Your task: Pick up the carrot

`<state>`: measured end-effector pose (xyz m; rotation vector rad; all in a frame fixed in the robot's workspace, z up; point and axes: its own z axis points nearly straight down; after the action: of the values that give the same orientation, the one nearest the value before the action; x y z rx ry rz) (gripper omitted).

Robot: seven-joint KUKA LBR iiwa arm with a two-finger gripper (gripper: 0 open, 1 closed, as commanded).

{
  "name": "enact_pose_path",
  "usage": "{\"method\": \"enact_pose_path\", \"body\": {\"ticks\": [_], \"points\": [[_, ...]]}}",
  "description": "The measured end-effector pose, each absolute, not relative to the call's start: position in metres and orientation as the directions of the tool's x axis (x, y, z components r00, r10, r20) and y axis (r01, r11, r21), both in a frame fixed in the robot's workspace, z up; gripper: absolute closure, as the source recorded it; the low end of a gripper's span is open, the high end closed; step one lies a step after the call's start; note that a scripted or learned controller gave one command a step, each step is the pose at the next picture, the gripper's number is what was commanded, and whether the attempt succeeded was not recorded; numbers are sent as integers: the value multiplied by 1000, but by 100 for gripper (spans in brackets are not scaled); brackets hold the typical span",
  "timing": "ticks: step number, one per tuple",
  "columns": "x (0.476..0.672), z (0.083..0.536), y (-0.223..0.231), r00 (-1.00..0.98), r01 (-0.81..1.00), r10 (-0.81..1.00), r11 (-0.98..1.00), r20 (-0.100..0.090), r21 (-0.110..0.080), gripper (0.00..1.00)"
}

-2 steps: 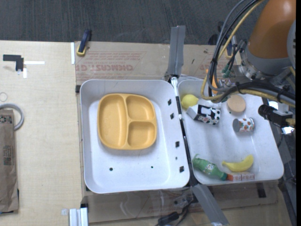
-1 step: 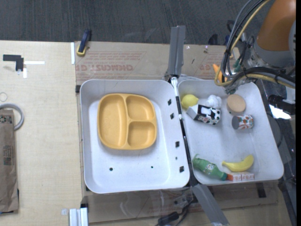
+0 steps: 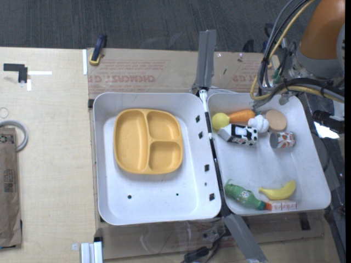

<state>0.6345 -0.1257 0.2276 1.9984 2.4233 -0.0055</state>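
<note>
My arm (image 3: 323,26) hangs at the upper right, above the far corner of the right bin (image 3: 310,163), its orange band showing over a tangle of grey and yellow cables (image 3: 277,37). I see my wrist among those cables, but I cannot tell how my jaws stand.

The carrot (image 3: 241,116) lies in the right bin, near its far left corner, stretched sideways with its orange body pointing toward the right. Its left end touches a yellow lemon (image 3: 220,120) that sits against the bin's left wall. Just below the carrot lies a black-and-white toy cow (image 3: 242,134), its pale head near the carrot's right end. Right of that stands a round tan disc (image 3: 276,120), and just below it a small can (image 3: 283,140) lies on its side.

At the near edge of the same bin a green bottle (image 3: 243,196) lies tilted, a banana (image 3: 278,190) curves beside it, and a small white and orange box (image 3: 282,205) rests against the near wall.

The left bin (image 3: 104,147) holds a yellow divided plate (image 3: 148,141) with three compartments, set in its far half.

On the worktop (image 3: 44,103) to the left I see a brown paper bag (image 3: 9,185), a black bracket (image 3: 16,70) with white tape, and a blue and yellow tool (image 3: 98,49) by the cardboard sheet (image 3: 142,73) behind the bins.
</note>
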Motion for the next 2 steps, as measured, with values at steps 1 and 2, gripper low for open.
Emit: {"method": "enact_pose_path", "body": {"ticks": [1,2], "points": [[659,333,-112,-374,928,928,374,-4,-1,0],[638,220,-100,-368,930,930,368,-1,-1,0]]}}
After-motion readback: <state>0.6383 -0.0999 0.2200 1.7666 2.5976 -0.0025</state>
